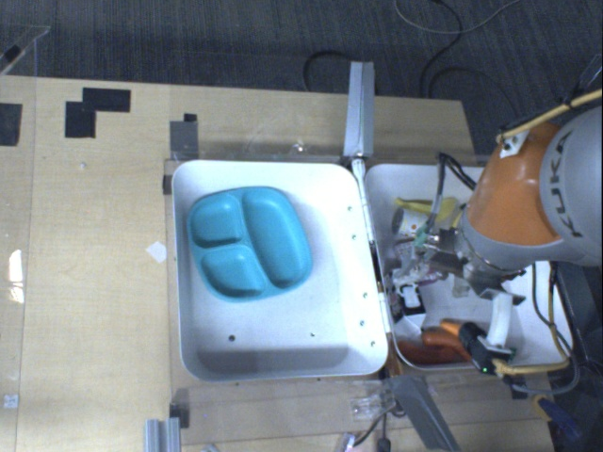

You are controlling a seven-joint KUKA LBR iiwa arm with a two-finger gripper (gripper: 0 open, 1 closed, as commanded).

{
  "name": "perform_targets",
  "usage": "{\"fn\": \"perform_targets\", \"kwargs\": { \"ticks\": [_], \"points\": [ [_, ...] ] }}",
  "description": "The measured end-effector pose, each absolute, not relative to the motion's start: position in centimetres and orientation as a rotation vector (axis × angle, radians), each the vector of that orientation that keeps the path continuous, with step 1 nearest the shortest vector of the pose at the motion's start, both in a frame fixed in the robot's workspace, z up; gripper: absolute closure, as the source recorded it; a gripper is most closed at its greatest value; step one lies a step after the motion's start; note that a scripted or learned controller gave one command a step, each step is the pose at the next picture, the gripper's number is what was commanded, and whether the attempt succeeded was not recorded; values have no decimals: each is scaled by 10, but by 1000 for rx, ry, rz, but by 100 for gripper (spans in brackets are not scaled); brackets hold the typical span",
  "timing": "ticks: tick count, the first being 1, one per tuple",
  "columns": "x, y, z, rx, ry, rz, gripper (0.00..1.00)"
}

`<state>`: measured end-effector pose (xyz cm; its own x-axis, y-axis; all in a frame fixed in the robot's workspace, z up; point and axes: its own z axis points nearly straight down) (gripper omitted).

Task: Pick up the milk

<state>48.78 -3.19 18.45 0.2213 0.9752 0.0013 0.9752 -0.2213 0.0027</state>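
Note:
My gripper point(415, 264) is low inside the right bin point(382, 188), near its left wall, and the grey and orange arm covers much of that bin. Cluttered small parts surround its tip. A small white and dark item point(408, 299) lies just below the gripper, close to it; it may be the milk, but I cannot tell. I cannot make out anything held by the gripper.
A yellow item point(411, 203) lies at the back of the right bin and an orange-brown item point(439, 338) at its front. The left bin point(283, 347) holds a blue divided plate point(250, 242). A metal divider post point(358, 111) stands between the bins.

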Motion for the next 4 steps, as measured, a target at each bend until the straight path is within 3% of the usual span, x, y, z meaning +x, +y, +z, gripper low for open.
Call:
{"fn": "perform_targets", "kwargs": {
  "ticks": [1, 2, 3, 4],
  "points": [
    [495, -101, 116, 2296, 2123, 34, 0],
    [517, -89, 109, 2284, 2104, 52, 0],
    [511, -122, 198, 2348, 2081, 5, 0],
    [568, -89, 89, 2393, 2021, 15, 0]
  ]
}}
